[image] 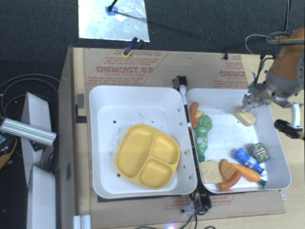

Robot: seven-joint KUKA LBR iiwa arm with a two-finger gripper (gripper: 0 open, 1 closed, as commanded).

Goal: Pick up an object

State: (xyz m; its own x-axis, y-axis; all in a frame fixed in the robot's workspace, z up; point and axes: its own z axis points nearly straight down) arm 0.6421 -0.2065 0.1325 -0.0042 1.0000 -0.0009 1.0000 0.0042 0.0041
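My gripper (249, 104) hangs at the far right corner of the right bin (224, 128), just above a pale beige wedge (245, 118) that lies near the bin's back wall. Along the bin's left wall lie an orange sausage (194, 114) and a green toy (203, 133). At the front are a slice of bread (210, 171), a brown round piece (227, 168), a carrot (247, 171), a blue bottle (247, 160) and a green can (259, 151). Nothing shows between the fingers.
The left bin (102, 128) holds a yellow divided plate (147, 155). A brown cardboard sheet (143, 68) lies under both bins. A metal plate (113, 13) rests behind the bench; cables and white boxes (35, 142) stand at the left.
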